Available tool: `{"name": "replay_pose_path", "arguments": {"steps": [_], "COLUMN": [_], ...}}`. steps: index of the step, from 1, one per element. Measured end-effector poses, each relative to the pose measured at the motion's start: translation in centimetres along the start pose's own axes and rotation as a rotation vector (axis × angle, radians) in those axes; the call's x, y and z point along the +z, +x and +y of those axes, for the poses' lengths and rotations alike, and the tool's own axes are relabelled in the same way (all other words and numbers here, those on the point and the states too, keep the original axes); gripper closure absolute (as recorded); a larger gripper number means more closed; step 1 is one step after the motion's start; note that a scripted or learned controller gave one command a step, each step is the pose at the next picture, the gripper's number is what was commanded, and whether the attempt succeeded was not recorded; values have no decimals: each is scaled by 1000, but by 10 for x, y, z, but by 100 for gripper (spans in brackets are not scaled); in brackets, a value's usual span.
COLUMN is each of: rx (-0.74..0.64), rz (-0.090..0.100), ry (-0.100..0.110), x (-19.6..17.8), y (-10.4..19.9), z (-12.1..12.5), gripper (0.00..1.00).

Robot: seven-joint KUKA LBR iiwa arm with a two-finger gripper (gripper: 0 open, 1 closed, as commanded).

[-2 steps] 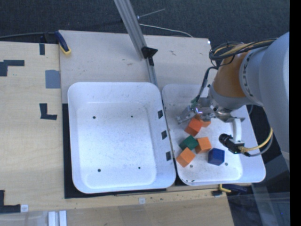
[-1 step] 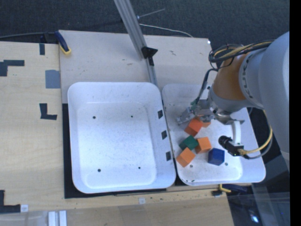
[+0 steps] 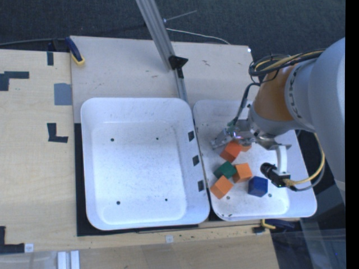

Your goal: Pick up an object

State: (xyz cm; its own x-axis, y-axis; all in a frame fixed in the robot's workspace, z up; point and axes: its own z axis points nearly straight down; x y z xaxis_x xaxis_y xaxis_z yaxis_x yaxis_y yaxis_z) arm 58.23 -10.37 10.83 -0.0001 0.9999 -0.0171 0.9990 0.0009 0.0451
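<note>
Nearest the camera, low in the right bin (image 3: 303,206): blue cube (image 3: 258,186), one. Gripper (image 3: 231,140) fingers set narrowly over an orange cube (image 3: 232,150), grip uncertain. Three orange cubes in all: that one, another (image 3: 243,172), another (image 3: 221,186), the last turned cornerwise. One green cube (image 3: 226,170) between. Left bin (image 3: 90,122) alongside.

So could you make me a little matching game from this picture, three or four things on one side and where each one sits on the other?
Things:
1. blue cube
2. green cube
3. gripper
4. left bin

Places:
A. directly over an orange cube
B. beside the bin with the cubes, away from the arm
C. nearest the right bin's front right corner
D. in the middle of the cube cluster

Pairs: 1-C, 2-D, 3-A, 4-B
</note>
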Motion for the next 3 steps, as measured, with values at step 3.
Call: {"name": "replay_pose_path", "arguments": {"steps": [3], "rx": [-2], "rz": [3], "ry": [0], "x": [0], "y": [-1], "z": [-2], "gripper": [0]}}
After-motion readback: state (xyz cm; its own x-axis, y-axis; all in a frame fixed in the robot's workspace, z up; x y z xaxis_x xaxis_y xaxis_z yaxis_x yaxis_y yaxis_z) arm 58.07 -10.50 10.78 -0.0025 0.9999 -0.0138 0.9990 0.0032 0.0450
